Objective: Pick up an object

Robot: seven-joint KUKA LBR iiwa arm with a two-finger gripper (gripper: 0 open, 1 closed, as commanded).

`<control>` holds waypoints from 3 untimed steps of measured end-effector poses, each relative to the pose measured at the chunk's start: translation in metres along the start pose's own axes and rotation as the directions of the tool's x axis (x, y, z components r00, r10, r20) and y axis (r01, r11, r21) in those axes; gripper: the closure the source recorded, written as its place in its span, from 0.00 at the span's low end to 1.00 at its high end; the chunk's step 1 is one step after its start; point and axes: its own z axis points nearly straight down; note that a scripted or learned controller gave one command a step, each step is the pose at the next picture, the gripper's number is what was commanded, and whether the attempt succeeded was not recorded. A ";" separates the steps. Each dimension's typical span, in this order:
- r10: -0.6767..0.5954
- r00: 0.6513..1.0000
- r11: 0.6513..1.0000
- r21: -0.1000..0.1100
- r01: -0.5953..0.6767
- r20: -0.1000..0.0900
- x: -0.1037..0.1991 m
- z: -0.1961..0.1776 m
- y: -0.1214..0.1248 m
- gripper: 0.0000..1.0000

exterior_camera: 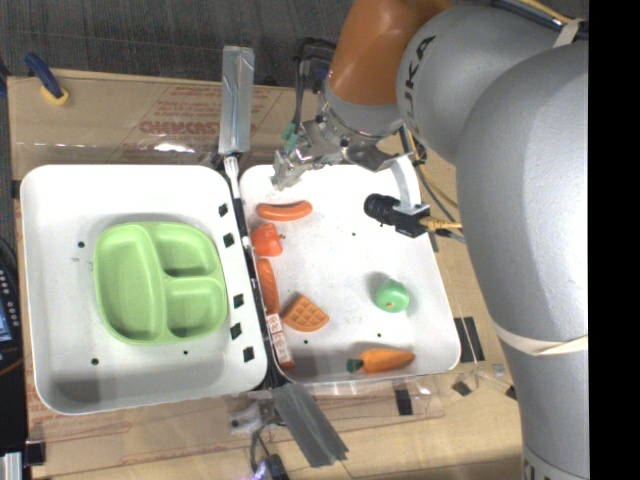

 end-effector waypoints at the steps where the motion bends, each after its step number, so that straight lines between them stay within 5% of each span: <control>1: -0.035 0.999 0.999 0.003 0.035 -0.002 0.042 0.013 -0.003 1.00; 2: -0.219 0.976 0.976 0.001 0.219 0.000 -0.010 -0.026 -0.077 1.00; 3: -0.061 0.998 0.998 0.000 0.061 0.000 -0.022 0.005 -0.020 1.00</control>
